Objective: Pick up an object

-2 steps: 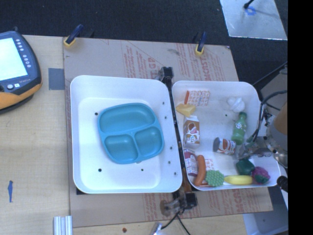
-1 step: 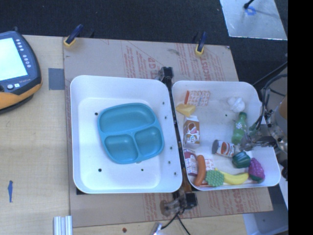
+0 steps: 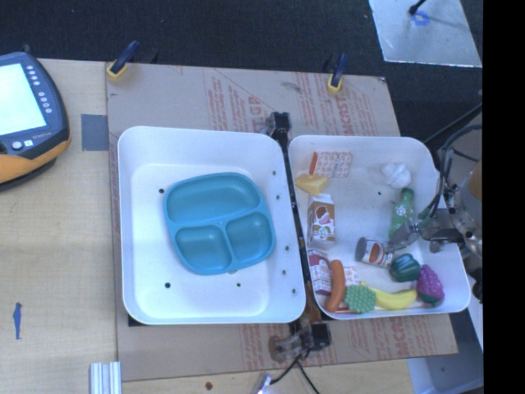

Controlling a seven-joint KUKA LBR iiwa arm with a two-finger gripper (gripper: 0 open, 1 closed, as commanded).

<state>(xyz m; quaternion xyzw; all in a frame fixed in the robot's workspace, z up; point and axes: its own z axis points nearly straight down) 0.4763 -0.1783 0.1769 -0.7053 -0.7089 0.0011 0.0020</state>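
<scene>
Grey metal claw (image 3: 408, 235), dark cables behind; wrist perhaps pale, blurred.

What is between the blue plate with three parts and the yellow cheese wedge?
In the camera view, between the blue three-part plate and the yellow cheese wedge lie bare white bin floor and the bins' meeting rims.
</scene>
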